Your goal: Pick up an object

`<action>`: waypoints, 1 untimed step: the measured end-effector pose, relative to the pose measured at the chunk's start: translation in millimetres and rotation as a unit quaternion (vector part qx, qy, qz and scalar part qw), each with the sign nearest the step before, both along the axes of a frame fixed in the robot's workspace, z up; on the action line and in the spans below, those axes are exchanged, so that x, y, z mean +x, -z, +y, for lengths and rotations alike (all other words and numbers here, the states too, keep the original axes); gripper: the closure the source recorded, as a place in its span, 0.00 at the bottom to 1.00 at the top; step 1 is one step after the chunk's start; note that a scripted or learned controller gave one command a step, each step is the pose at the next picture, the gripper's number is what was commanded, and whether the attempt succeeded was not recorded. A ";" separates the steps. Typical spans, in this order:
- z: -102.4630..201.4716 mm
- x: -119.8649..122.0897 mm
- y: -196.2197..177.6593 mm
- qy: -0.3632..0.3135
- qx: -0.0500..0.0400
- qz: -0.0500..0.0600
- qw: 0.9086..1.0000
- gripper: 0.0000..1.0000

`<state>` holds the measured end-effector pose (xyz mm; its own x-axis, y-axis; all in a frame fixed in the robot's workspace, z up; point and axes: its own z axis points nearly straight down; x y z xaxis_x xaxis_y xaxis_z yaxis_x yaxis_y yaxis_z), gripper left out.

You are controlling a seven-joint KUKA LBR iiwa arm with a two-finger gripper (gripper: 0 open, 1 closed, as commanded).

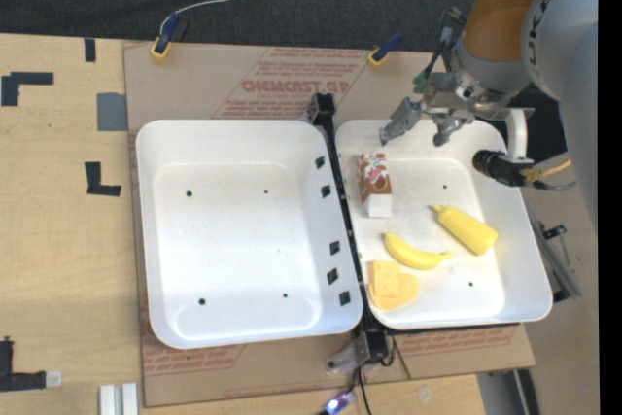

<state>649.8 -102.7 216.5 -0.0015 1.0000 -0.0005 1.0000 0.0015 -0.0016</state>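
White bins: two, side by side on the desk. The right bin [505, 292] contains four items: one carton [375, 184], one banana [416, 253], one yellow bottle [466, 228], one cheese wedge [393, 287]. The end effector [422, 123] hovers released above that bin's far edge, grasping nothing.

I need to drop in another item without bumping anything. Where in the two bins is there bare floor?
The left bin offers bare floor from wall to wall. In the right bin, the carton, banana, cheese wedge and mustard bottle crowd the middle and near-left. Bare strips remain along its near-right corner and far edge, where the gripper hangs with fingers open.
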 end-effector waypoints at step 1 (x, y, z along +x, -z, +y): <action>64.1 -3.3 34.0 -0.002 0.000 0.001 1.000 0.00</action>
<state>646.5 -38.5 182.5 -0.0047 1.0000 0.0001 1.0000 0.0047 -0.0038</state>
